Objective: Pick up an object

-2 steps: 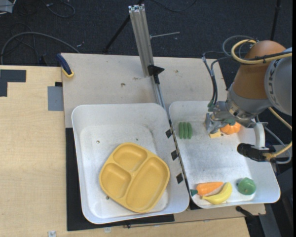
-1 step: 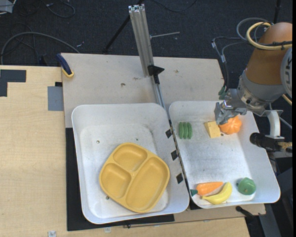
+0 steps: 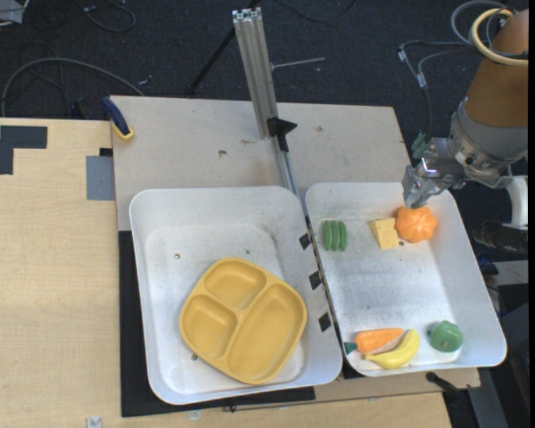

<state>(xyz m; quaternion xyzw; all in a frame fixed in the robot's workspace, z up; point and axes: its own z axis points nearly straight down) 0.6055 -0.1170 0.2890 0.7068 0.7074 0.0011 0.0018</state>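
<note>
Your gripper (image 3: 419, 196) hangs over the far edge of the right bin (image 3: 481, 315), just above the orange fruit (image 3: 416, 225); you cannot tell how it stands. That fruit touches a yellow block (image 3: 385, 234), with a green pepper (image 3: 335, 235) nearer the inner wall. Along the near edge lie a carrot (image 3: 376, 339), banana (image 3: 397, 353) and green ball (image 3: 445, 335). A yellow divided plate (image 3: 242, 318) sits in the left bin (image 3: 152, 239).

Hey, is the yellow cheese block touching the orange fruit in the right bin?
Touching. The camera view shows the yellow cheese block pressed against the orange fruit's left side, no white floor between them.
</note>
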